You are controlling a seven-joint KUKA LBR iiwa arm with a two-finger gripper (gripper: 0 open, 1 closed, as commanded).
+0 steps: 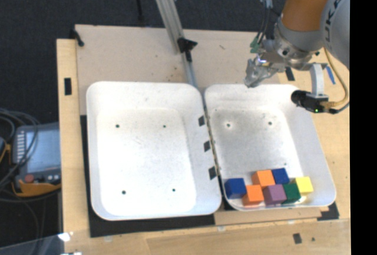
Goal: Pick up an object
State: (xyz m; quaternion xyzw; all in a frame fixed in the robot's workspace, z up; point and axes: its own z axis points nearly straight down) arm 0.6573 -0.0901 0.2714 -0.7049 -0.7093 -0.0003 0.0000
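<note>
Several small coloured cubes sit bunched in the near right corner of the right bin [259, 136]: a blue cube [235, 187], an orange cube [254, 194], a purple cube [274, 194], a green cube [291, 191], a yellow cube [304, 184], a second orange cube [264, 177] and a second blue cube [280, 175]. My gripper [255, 78] hangs above the far edge of the right bin, well away from the cubes, with nothing visible between its fingers.
The left bin [147, 148] lies beside the right one, with a row of black clips [207, 145] along the divide. A slanted metal post [168, 9] rises behind the bins. A control pendant [36, 156] lies off the bench at the left.
</note>
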